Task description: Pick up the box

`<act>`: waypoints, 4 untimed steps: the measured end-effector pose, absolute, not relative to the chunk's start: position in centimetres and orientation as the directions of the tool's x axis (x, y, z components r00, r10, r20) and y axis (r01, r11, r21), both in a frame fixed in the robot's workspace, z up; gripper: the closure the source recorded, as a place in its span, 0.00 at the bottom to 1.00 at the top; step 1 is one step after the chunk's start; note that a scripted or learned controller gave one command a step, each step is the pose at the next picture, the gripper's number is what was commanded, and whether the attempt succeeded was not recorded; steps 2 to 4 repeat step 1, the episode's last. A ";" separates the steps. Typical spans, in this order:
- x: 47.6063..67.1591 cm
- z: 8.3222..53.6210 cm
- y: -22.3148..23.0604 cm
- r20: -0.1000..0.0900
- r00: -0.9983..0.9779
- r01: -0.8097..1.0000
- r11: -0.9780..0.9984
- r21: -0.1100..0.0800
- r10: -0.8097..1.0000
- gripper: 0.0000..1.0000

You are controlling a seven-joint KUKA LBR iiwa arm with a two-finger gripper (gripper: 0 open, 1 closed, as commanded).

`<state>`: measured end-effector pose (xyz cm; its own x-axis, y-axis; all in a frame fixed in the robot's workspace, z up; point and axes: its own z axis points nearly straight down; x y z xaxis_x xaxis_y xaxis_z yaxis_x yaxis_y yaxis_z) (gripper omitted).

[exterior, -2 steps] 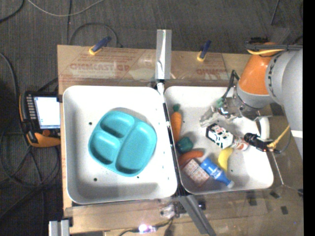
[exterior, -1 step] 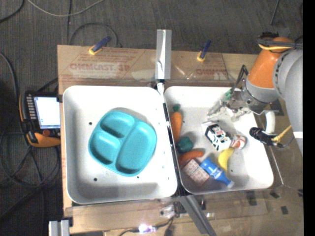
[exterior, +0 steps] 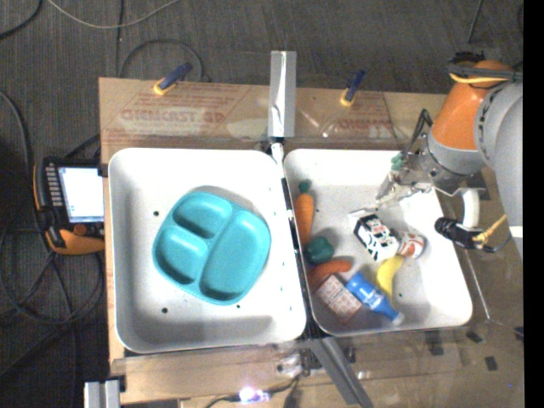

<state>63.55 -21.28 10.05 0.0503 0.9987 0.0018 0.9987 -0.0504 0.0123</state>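
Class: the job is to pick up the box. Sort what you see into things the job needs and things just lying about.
Needed: box; gripper.

Lying about: carrot; blue bottle; banana; black-and-white carton; teal divided plate in the left bin.

Arm (exterior: pixel 501 134): pale grey casing, rounded orange band above wrist; dark cabling at wrist; small metallic pincer (exterior: pixel 398 185).
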 end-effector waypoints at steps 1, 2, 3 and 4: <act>63.6 10.0 -21.1 0.004 0.049 0.999 -0.049 0.011 0.999 0.00; 63.6 10.0 -21.1 0.004 0.049 0.999 -0.049 0.011 0.999 0.00; 63.6 10.0 -21.1 0.004 0.049 0.999 -0.049 0.011 0.999 0.00; 63.6 10.0 -21.1 0.004 0.049 0.999 -0.049 0.011 0.999 0.00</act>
